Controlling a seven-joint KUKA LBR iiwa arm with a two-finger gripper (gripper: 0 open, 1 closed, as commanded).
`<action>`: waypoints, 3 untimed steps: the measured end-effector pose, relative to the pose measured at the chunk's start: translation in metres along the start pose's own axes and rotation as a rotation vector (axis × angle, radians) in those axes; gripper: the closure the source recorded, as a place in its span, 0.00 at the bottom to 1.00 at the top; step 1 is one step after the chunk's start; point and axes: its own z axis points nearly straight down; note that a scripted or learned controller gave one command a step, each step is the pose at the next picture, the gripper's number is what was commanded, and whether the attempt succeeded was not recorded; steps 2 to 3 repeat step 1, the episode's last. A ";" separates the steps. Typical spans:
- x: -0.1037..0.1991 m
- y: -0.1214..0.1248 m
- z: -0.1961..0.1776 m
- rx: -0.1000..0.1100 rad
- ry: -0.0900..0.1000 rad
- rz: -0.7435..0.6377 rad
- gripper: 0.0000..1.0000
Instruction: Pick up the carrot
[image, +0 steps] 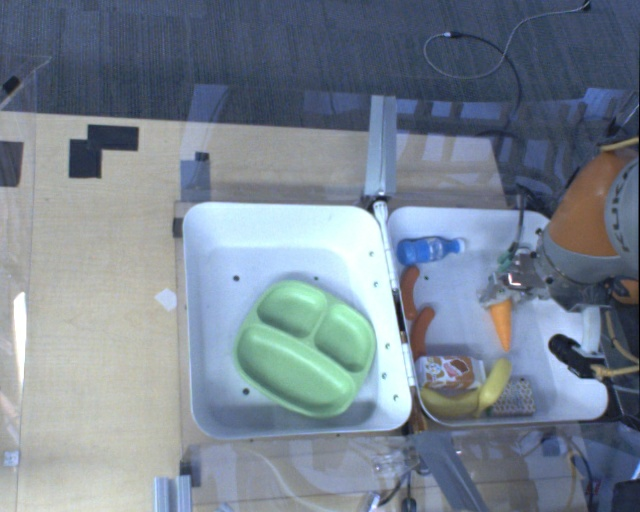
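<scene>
- Reaching in from the right, the arm (598, 215) sets its hand (510, 282) over the right bin (560, 395).
- The carrot (500, 323) lies just below the hand, top end touching it.
- Hand's grip: cannot tell.

- Single fixed camera above bench (90, 300), looking down at a slant.
- Far enough back to take in both white bins whole: left bin (215, 400) well left of gripper (512, 283), right bin (580, 400) under and around it.
- Carpet floor (250, 45) along top edge, beyond gripper.
- Arm (600, 220) entering from right, cropped by frame edge.
</scene>
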 end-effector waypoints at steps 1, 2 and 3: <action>0.014 -0.004 -0.144 0.007 -0.002 -0.200 1.00; 0.014 -0.004 -0.144 0.007 -0.002 -0.200 1.00; 0.014 -0.004 -0.144 0.007 -0.002 -0.200 1.00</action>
